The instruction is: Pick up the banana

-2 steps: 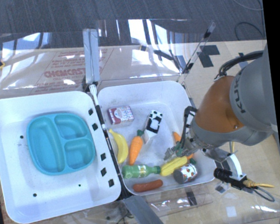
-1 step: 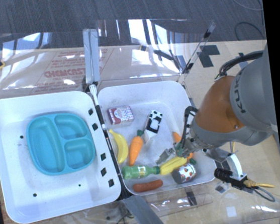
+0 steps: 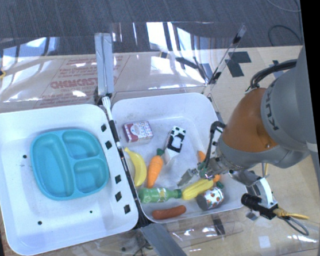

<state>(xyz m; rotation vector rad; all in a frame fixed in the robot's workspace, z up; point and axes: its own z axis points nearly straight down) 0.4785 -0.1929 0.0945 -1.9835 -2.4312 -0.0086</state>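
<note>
White bin (image 3: 163, 104); gripper (image 3: 193, 175) low over corn (image 3: 196, 189), banana (image 3: 135, 165) apart.

Dark grey carpet (image 3: 133, 0), sunlit wooden bench (image 3: 268, 65)

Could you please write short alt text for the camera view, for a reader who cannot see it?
From the right, the grey and orange arm lowers its gripper into the right white bin, among toy foods; the banana lies by the bin's left wall, beside a carrot. The left bin holds a blue divided tray.
</note>
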